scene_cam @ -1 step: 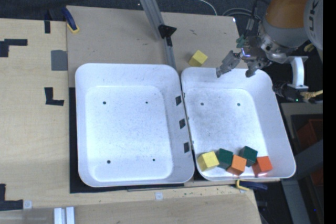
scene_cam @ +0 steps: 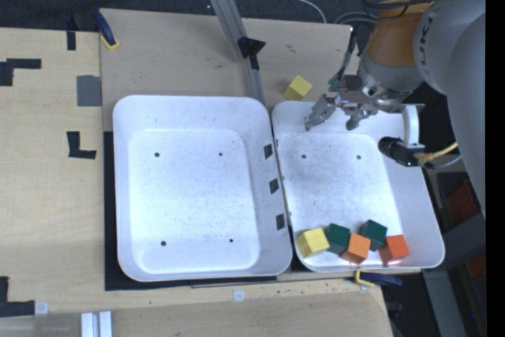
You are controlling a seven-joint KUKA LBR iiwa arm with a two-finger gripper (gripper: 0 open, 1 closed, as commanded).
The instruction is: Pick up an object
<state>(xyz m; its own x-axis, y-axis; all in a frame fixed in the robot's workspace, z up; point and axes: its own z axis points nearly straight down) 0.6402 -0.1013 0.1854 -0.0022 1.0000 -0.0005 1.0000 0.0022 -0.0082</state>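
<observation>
My gripper (scene_cam: 339, 115) hangs over the far edge of the right bin (scene_cam: 339, 170), its two fingers spread apart with nothing between them. Several small blocks lie in a cluster at that bin's near edge: a yellow block (scene_cam: 313, 240), a dark green block (scene_cam: 338, 236), an orange block (scene_cam: 357, 247), another green block (scene_cam: 373, 232) and a red-orange block (scene_cam: 393, 248). Another yellow block (scene_cam: 298, 87) lies on the bench outside the bins, just beyond the right bin's far rim and left of the gripper.
The left bin (scene_cam: 193, 185) sits beside the right one, with black clips along the shared rim. A slanted metal pole (scene_cam: 229, 12) rises from the bench behind the bins. The grey arm with its orange band (scene_cam: 410, 20) fills the upper right.
</observation>
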